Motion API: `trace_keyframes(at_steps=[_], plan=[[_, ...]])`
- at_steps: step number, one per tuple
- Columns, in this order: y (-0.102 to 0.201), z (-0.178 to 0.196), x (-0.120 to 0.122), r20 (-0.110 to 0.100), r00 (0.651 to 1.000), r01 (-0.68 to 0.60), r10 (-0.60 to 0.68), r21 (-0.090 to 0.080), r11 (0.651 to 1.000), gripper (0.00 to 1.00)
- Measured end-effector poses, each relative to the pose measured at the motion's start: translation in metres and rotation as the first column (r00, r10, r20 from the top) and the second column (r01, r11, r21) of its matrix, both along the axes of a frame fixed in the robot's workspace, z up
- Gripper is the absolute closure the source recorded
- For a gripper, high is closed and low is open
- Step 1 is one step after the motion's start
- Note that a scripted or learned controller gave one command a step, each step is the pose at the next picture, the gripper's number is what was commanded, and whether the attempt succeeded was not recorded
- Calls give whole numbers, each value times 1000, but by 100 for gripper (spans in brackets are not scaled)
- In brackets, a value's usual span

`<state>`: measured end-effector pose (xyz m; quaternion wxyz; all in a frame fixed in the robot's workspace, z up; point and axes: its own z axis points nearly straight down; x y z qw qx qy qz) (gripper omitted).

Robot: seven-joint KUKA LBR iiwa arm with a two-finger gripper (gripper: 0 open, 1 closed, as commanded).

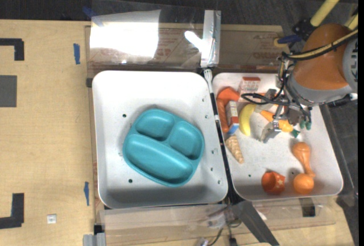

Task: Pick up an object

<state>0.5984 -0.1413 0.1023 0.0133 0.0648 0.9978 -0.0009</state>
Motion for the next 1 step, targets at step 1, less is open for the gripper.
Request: trace_keyframes(at_steps=[1], plan=[[47, -14, 22, -14, 1000, -3, 3, 3, 1000, 0]])
